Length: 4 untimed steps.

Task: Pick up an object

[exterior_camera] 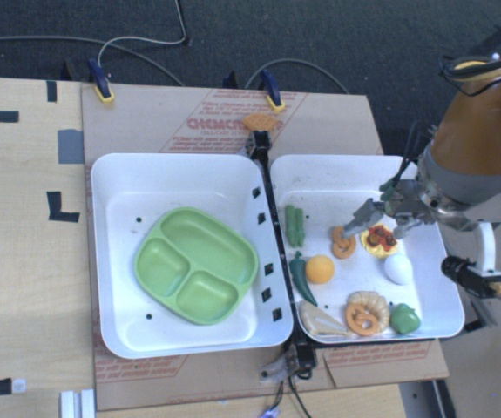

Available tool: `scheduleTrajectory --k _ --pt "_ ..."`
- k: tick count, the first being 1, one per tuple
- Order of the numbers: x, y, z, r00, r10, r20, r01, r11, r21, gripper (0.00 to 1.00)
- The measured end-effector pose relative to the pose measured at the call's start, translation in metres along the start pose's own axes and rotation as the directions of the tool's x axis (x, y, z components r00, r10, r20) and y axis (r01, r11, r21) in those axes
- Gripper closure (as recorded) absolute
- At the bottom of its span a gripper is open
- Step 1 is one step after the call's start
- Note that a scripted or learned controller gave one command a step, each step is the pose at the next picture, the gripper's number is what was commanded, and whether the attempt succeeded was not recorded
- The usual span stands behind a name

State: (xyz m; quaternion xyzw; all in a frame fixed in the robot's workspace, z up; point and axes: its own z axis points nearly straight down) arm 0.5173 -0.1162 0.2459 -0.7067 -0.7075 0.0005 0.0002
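A KUKA arm reaches in over the right bin, its gripper hanging low above the toy food with its two fingers spread apart and nothing between them. The nearer dark finger points down at a small brown ring-shaped piece, which lies just below and slightly left of the gripper; that piece looks the likeliest target of the pick, though whether the finger touches it cannot be told from this angle. Just right of the gripper sits a red-and-yellow piece, with a white egg-like piece below it.

The rest of the load is scattered loosely across the bin floor, apparently to give the program a choice of grasps: an orange ball down and left of the gripper, a light green pod well to its left along the dividing wall, a dark green pepper below that, and along the near rim a pale wedge, a braided pastry ring and a green round piece.

The left bin, well away to the gripper's left, holds a green divided plate. Both bins rest on cardboard clamped to the table, presumably to keep them from sliding.
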Motion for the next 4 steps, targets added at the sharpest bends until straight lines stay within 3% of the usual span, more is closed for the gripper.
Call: scheduleTrajectory --k 1,2,3,4 --pt "-0.008 0.027 0.103 1.0 0.0 -0.001 0.0 1.0 0.003 0.0" --pt "-0.002 0.048 0.159 1.0 0.001 0.003 -0.001 1.0 -0.006 0.0" --pt "-0.002 0.048 0.15 1.0 0.001 0.005 -0.001 1.0 -0.006 1.0" --pt "0.071 0.05 0.061 1.0 -0.002 -0.001 0.002 1.0 -0.001 1.0"
